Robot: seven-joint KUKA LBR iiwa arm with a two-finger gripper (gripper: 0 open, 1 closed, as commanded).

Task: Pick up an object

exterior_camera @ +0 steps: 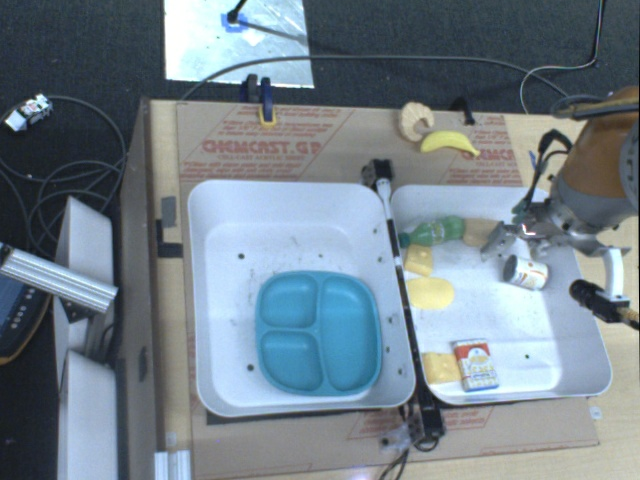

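Observation:
The right bin (575, 368) holds a green bottle (437, 232), a yellow block (419, 260), a pale yellow rounded piece (430, 292), another yellow piece (437, 367) and a red-and-white box (476, 364). A small white can (526, 272) lies on its side by the bin's right part. My gripper (506, 238) hangs low over the bin's upper right, just above and left of the white can and right of the green bottle. A tan piece (479, 234) lies close beside it on the left. I see nothing clearly held.
A blue divided plate (319, 332) lies in the left bin (230, 228). Behind the bins, a banana (449, 143) and a tan ring-shaped piece (415, 120) rest on the cardboard. Cables run across the floor behind.

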